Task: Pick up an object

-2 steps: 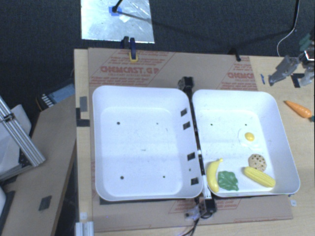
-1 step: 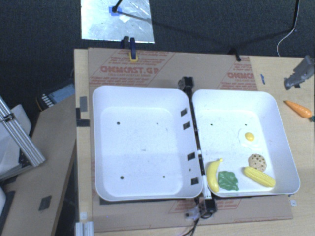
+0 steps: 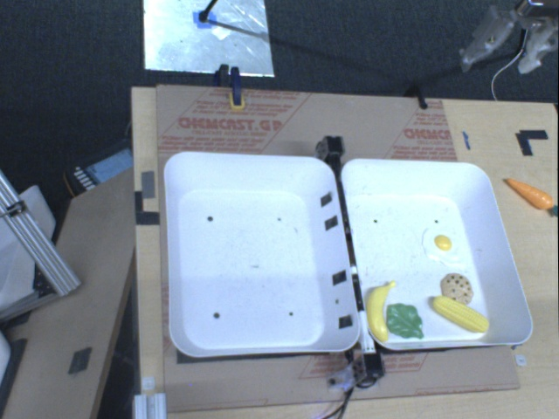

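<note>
2 white bins sit side by side, and the right bin [image 3: 489, 199] holds a banana [image 3: 377, 311], green leaf [image 3: 404, 320], corn cob [image 3: 460, 314], cookie [image 3: 456, 286] and fried egg [image 3: 442, 243] clustered in its near corner, all ready for picking, while the gripper [image 3: 509, 40], its closure unclear, hovers far right.

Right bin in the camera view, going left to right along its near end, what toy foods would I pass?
Banana → green leafy piece → corn cob. The cookie sits just behind the corn, overlapping it in left-right position, so I've left it out of the order.
</note>
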